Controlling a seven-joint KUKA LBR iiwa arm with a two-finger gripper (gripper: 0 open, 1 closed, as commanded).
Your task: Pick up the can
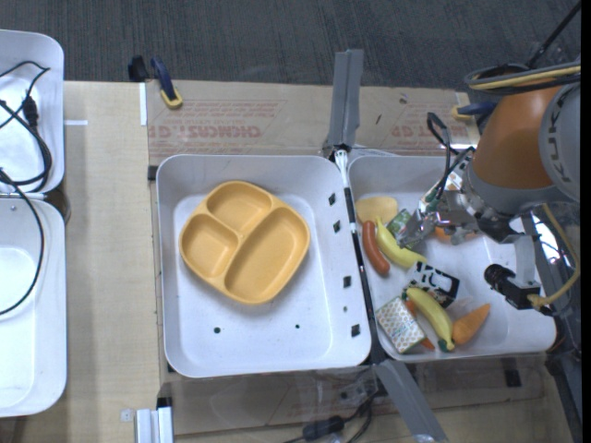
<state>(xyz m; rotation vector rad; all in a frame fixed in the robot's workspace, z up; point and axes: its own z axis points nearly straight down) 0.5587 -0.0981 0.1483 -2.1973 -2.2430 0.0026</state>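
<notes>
Camera view: fixed above, slanted, both bins on table.
Left bin: yellow divided plate lying flat.
Right bin: banana, sausage, 2nd banana, carrot, mesh packet, black-white item.
Arm: reaches in from right, over right bin's upper part.
Gripper: low in right bin; can't tell if apart or together.
Can: greenish, prob. the can, just left of gripper tip, beside banana top; contact unclear.

One fixed camera looks down aslant on both white bins.
</notes>
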